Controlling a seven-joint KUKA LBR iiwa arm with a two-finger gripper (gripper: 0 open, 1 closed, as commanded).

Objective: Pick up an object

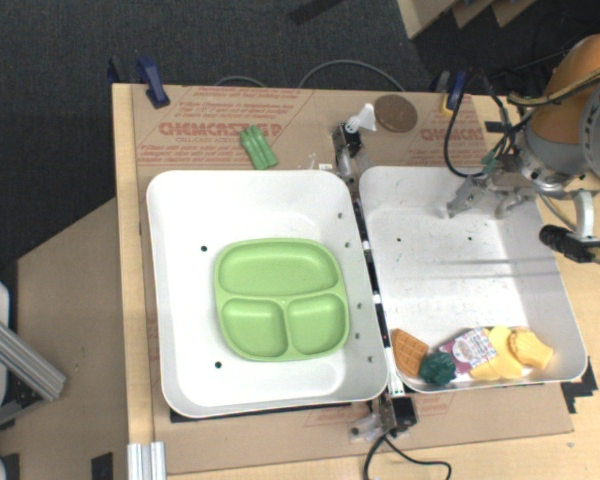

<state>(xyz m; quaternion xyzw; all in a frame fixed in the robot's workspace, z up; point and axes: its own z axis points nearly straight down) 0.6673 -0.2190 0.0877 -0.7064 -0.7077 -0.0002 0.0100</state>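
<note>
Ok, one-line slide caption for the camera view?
Gripper poised over the right bin's far edge, toys piled at its near edge, green tray in the left bin.

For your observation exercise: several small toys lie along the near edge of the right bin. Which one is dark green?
The dark green toy, between the tan waffle-like piece on its left and the pink-and-white packet on its right. The others are tan, pinkish or yellow.
</note>
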